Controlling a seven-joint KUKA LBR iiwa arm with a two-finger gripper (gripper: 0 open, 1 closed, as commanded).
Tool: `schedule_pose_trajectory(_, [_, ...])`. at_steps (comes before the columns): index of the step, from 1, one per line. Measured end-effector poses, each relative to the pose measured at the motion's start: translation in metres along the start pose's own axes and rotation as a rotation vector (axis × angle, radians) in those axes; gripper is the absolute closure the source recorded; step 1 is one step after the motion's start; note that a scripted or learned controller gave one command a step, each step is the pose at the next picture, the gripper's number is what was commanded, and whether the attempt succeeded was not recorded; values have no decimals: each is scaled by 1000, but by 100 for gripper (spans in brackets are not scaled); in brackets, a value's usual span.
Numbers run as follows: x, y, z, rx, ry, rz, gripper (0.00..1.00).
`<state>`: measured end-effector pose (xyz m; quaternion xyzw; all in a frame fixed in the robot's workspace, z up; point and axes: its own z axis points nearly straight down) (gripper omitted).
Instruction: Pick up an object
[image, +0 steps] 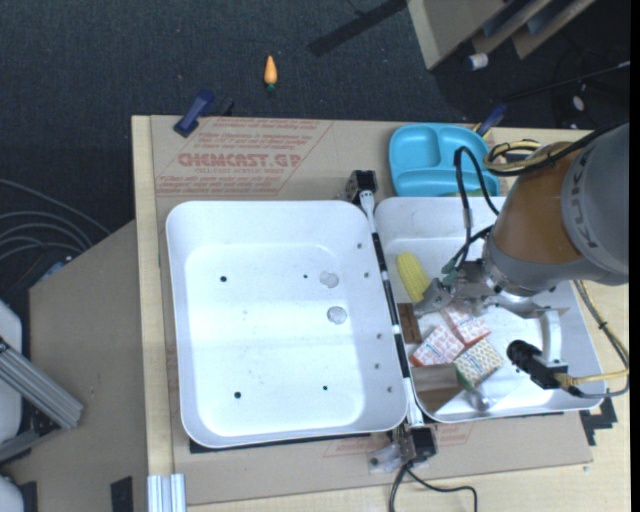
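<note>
- Camera view, from above at a slant: two white bins sit side by side on the bench, and the arm (560, 215) reaches in from the right over the right bin (425, 215).
- The left bin (200, 240) carries two small round pale items near its middle; they are too small to identify.
- The likely targets lie in the right bin: a yellow corn cob (411, 275) near the bin's left wall, two red-and-white patterned packets (450, 338) lying together mid-bin, and a yellowish-green block (478, 364) touching the packets on their lower right.
- The gripper (452, 290) sits low in the right bin, between the cob and the packets, just beside both. The wrist covers its fingers, so I cannot tell whether they are apart or together, and nothing is visibly clamped.
- Judged step: closing in on one item in that cluster, not yet a confirmed hold.
- To do it well, commit to a single item. The cob looks the easier catch, being rounded and standing apart from the flat packets; span it across its narrow width.
- The packets lie flat and overlap, so a pinch there may slip or drag a neighbour.
- Lift straight up, clear of the bin wall.
- A blue tray (425, 160) lies behind the right bin, outside the work.
</note>
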<state>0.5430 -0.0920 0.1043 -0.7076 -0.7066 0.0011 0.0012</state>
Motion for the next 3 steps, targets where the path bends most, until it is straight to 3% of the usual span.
schedule_pose_trajectory(1, [-4, 59, 14, -15, -5, -2, 0])
schedule_pose_trajectory(2, [-5, 60, 4, -19, -7, -1, 100])
schedule_pose_trajectory(3, [61, 49, -124, -8, 1, -4, 100])
